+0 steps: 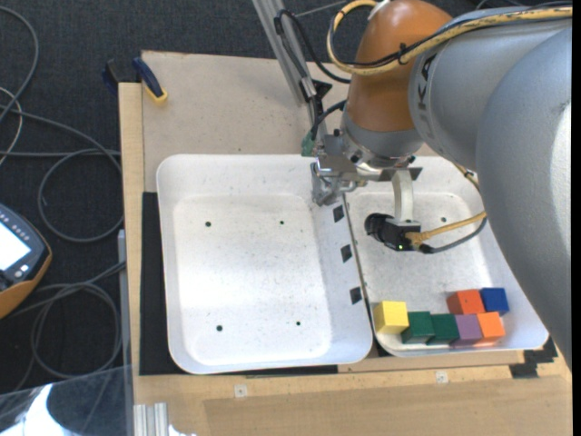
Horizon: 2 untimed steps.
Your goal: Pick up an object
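**Fingers' spread cannot be told; blocks lie well apart**

The gripper [327,189] is hung over the far end of the right bin [454,209]. The block cluster [445,318] is set along its near rim, its row running crosswise, the yellow block [392,314] nearest.

Two bins sit side by side on the tabletop [227,89]. Blocks [445,321] cluster in the right bin [454,212] at its near edge. The left bin [241,262] touches its left side.
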Each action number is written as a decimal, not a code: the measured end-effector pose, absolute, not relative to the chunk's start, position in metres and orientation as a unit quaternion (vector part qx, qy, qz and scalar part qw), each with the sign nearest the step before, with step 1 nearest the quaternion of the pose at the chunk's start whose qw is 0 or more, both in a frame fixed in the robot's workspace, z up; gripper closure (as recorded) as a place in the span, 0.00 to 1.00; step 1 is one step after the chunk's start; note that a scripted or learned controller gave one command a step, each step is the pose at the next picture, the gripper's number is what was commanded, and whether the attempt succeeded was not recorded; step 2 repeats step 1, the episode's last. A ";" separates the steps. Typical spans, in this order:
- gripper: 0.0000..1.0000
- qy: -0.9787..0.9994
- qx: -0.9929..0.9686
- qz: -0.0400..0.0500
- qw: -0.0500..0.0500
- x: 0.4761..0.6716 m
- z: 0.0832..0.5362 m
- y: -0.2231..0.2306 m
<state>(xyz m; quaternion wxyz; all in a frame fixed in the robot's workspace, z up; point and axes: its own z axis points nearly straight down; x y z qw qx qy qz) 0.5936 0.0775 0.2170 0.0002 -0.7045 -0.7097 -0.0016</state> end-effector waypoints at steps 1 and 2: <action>0.00 -0.708 -0.706 0.000 0.000 0.593 0.217 0.073; 0.00 -0.708 -0.706 0.000 0.000 0.593 0.217 0.073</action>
